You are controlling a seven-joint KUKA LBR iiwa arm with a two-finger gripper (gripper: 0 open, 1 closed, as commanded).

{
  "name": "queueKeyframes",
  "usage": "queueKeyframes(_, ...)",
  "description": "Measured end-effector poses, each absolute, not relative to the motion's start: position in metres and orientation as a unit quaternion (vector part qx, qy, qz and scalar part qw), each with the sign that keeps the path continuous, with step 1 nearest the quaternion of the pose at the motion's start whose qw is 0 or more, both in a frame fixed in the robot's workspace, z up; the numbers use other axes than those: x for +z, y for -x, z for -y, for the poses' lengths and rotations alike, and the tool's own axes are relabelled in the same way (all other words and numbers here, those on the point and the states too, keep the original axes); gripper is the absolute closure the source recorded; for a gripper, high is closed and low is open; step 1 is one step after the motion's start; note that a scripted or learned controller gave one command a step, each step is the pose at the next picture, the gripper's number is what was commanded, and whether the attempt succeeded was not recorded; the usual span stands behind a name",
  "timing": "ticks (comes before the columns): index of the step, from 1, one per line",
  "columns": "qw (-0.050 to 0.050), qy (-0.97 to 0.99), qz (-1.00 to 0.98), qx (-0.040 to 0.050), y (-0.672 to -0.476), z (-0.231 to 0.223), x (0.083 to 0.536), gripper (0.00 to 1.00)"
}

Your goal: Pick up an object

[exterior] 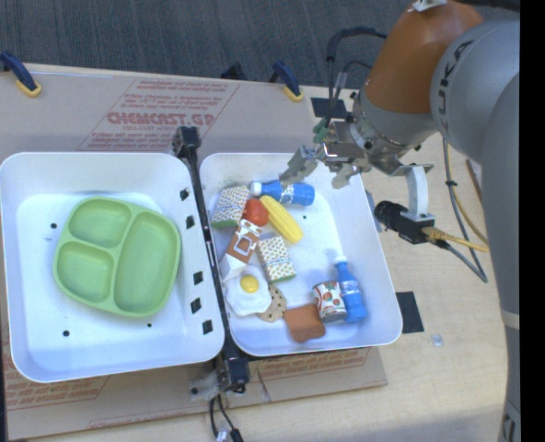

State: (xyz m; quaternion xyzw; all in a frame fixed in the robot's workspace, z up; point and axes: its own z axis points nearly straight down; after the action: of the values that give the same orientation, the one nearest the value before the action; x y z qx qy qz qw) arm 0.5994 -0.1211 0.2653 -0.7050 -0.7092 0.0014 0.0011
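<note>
Right bin (379,274) crowded with toys; bare floor only along its right wall (351,233).

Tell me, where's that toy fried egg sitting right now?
The fried egg lies in the right bin, near its lower left corner, close to the divider between the bins, just below the small patterned box and beside the brown toast piece.

One fixed camera looks down at a slant on the pale wooden desk (443,366). Both shallow white plastic bins (15,274) fill mid-frame.
</note>
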Motion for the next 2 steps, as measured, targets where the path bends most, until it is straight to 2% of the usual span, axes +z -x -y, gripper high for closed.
queueKeyframes(1,-0.001,0.706,0.708,0.0001,-0.587,0.184,0.101,0.0)
queueKeyframes(2,0.0,0.703,0.711,0.0013,-0.588,0.183,0.111,1.0)
